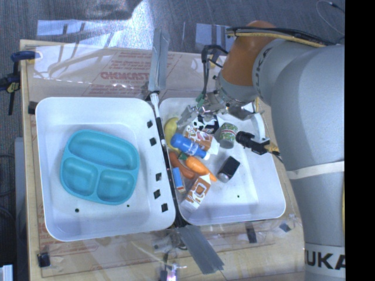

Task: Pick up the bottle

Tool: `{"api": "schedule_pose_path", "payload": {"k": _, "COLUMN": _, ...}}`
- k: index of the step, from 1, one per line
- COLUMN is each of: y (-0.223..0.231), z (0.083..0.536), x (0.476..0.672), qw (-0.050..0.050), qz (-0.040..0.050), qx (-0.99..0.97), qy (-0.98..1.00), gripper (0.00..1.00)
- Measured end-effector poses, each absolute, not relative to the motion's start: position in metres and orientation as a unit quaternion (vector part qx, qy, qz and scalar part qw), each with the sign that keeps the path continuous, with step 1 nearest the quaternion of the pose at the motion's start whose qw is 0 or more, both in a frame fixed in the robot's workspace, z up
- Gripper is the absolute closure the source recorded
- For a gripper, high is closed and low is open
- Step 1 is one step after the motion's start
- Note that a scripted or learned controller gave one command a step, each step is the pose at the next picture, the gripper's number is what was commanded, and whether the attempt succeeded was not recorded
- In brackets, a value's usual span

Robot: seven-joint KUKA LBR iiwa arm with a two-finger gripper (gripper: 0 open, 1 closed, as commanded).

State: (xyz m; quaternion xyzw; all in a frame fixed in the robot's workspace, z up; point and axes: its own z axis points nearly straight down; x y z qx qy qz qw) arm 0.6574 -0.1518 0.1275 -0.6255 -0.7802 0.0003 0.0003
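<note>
The right bin [269, 198] holds a heap of small things along its left wall. Nearest the camera, at the heap's six o'clock, lies an orange and white carton [198, 192], tilted. Just beyond it a carrot [191, 165] lies across the pile, and a black block [228, 168] rests alone on the bin floor at the carrot's three o'clock. The bottle [189, 146], blue with a white and orange label, lies on its side on top of the heap, just above the carrot, its blue end toward ten o'clock. A yellow fruit [170, 127] sits at the bottle's eleven o'clock against the bin wall. A small green-lidded cup [227, 133] stands at the bottle's two o'clock, and a black and white toy [206, 122] lies between that cup and the gripper. The gripper [202, 109] hangs over the far left part of the right bin, at about one o'clock from the bottle and near it but apart from it; the bottle is not between its fingers. Whether the jaws are spread or pressed together cannot be told, as the metal parts blur into the clutter under them. In the left bin [53, 116], at nine o'clock from the heap, a blue divided plate [99, 167] lies flat. The grey arm [299, 98] fills the three o'clock side.
</note>
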Motion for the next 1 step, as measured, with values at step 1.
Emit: {"api": "schedule_pose_path", "payload": {"k": 1, "y": -0.118, "z": 0.095, "x": 0.609, "qw": -0.003, "qz": -0.0003, "qx": -0.734, "qy": -0.68, "gripper": 0.0}}
